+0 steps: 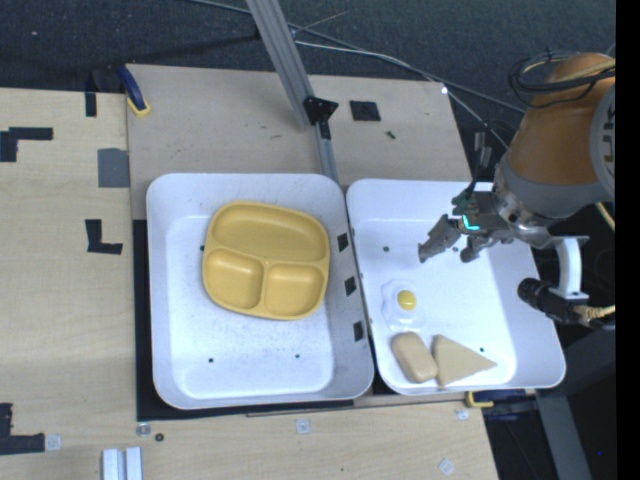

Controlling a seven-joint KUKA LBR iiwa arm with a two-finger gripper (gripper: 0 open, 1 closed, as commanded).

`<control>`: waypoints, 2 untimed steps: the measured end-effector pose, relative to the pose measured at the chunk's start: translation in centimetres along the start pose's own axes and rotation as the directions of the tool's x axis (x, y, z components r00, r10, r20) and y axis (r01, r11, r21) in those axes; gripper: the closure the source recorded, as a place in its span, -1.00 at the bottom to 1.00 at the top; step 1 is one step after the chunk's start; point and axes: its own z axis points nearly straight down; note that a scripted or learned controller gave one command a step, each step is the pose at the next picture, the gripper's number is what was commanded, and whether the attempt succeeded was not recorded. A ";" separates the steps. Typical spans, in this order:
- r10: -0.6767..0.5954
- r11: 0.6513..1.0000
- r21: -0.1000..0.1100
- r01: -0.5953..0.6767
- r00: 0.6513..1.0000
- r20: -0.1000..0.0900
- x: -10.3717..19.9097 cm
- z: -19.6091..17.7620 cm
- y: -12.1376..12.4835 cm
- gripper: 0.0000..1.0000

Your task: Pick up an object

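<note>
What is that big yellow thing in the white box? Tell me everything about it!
It is a yellow plate, like a lunch tray, that looks like smooth plastic. It has rounded corners and three sunken sections: one long one across the far side and two smaller ones side by side nearer the camera. It lies flat, right way up, slightly turned, on the floor of the left bin, toward its far part. Nothing lies in it, and the gripper is away over the right bin.

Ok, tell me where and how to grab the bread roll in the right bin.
Grip the bread roll across its narrow middle, coming straight down from above. It lies flat with its long axis running toward the bin's front, and the wedge slice sits close on its right, so one finger probably needs that narrow gap. The gripper looks open.
</note>
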 end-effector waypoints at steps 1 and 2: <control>0.000 1.000 -0.003 0.000 1.000 0.000 0.0 -0.1 0.1 -1.00; 0.001 1.000 0.001 -0.001 1.000 0.001 0.2 4.3 -0.3 -1.00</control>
